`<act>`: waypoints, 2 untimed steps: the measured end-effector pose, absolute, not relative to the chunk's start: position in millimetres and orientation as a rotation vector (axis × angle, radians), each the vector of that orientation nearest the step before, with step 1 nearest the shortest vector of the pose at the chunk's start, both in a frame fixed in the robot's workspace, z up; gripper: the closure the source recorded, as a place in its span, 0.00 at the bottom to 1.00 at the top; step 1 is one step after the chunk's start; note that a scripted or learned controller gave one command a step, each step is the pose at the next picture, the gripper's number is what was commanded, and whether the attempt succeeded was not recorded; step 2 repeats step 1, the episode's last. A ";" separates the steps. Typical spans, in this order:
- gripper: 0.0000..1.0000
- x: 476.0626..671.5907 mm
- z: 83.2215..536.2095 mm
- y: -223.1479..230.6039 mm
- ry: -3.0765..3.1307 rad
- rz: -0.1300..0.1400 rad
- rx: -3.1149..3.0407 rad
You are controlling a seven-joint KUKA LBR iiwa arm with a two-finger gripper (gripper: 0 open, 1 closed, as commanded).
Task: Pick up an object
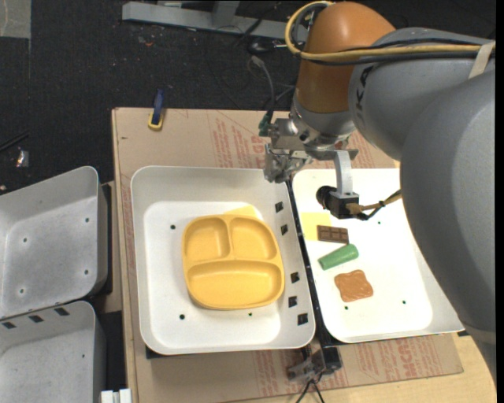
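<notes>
Arm above the two white bins' shared wall

Green cylindrical block (338, 256) lies tilted, long axis running left-low to right-high, in right white bin (409, 315); no legible writing; gripper (277, 169) state: cannot tell.

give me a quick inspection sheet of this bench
surface: two white bins side by side, left bin and right bin, on a brown board
job's things: yellow divided plate in the left bin; chocolate bar, green block and brown toast piece in the right bin
clutter: blue and yellow tool on the board's far left corner
grippers: gripper above the bins' shared far edge, nothing seen held
cables: yellow cable looped over the arm
surroundings: white panels at left
</notes>
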State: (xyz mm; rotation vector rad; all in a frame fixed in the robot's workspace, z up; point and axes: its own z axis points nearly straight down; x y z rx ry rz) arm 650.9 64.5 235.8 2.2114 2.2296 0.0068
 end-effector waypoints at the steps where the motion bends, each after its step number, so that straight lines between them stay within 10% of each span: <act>1: 0.00 650.1 235.1 60.2 2.224 0.001 2.218; 2: 0.00 650.1 235.1 60.2 2.224 0.001 2.218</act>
